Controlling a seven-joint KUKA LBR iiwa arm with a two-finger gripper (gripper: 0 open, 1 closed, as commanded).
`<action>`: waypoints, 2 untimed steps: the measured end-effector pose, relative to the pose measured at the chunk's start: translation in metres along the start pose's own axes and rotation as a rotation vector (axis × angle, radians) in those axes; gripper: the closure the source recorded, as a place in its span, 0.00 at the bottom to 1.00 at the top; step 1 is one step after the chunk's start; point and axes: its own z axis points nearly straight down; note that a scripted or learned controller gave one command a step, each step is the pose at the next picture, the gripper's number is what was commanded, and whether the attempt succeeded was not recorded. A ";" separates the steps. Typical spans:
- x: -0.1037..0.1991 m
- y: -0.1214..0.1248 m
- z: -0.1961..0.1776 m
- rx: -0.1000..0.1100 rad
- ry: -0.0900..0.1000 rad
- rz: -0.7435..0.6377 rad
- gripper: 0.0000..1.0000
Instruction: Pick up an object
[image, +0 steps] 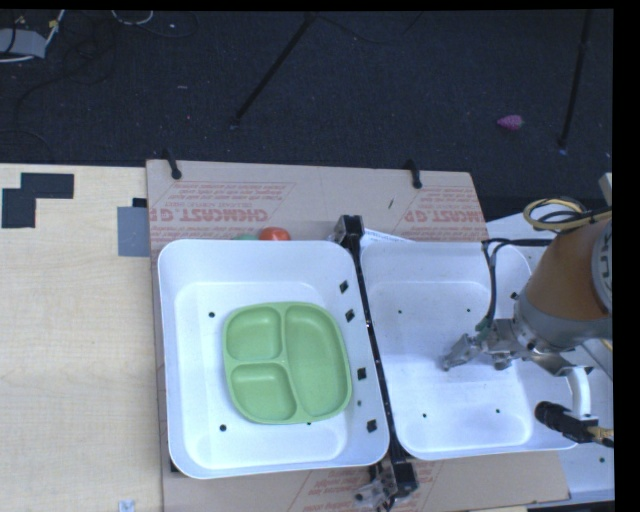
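Pale green three-compartment plastic plate (288, 362) lies flat in the ctr of the L shallow white bin (190, 290), its two small wells toward the view's left and its one long well toward the right, turned a little off square w/ the bin walls. To the left, the light wooden bench top (70, 350) carries a black stepped patch (38, 196) and a grey rectangle (131, 230). Both bins sit on a brown printed cardboard sheet (300, 205). Just behind the L bin's far rim, a small red-orange rounded object (274, 235) rests on the cardboard, outside the bin. A black clip strip (360, 330) runs down the seam where the two bins meet. In the R shallow white bin (430, 300), the metal two-finger gripper (468, 355) sits low over the floor near the bin's right side, pointing toward the view's left, well apart from the plate; whether it is open or closed can't be told, and nothing is seen in it. Behind it, the arm (565, 275), w/ its orange band, enters from the right. A yellow cable loop (555, 210) lies beyond the arm. A small pink object (510, 123) sits on the dark floor past the bench.
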 end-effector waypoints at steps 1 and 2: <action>-0.001 0.001 -0.012 -0.003 -0.001 0.003 1.00; 0.008 -0.002 -0.069 -0.005 -0.002 -0.003 1.00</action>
